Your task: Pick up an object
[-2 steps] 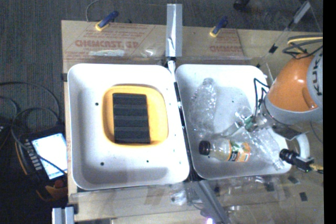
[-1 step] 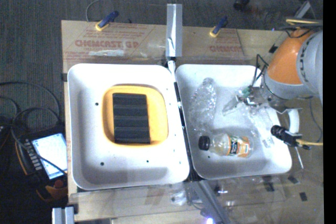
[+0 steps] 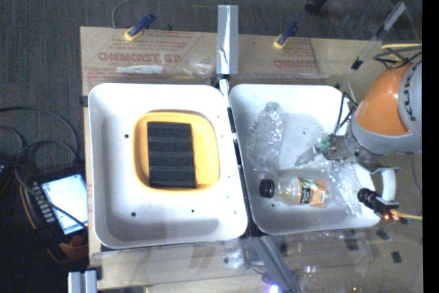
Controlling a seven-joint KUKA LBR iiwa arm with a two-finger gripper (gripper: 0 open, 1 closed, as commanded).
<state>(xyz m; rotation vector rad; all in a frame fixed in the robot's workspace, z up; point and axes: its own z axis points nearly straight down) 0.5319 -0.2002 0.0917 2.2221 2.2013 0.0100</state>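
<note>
Inside right bin [image 3: 288,96] — bottles [image 3: 296,191]; left [image 3: 110,106] — sponge [image 3: 175,151].

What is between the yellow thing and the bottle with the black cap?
In the camera view, the two bins' touching walls lie between the yellow thing and the bottle with the black cap. A crumpled clear bottle sits farther back.

Clear, crinkled plastic bottles [image 3: 266,130] lie in smooth white bins [image 3: 110,216]; the yellow tray [image 3: 209,147] looks glossy, its black insert [image 3: 171,154] matt.
</note>
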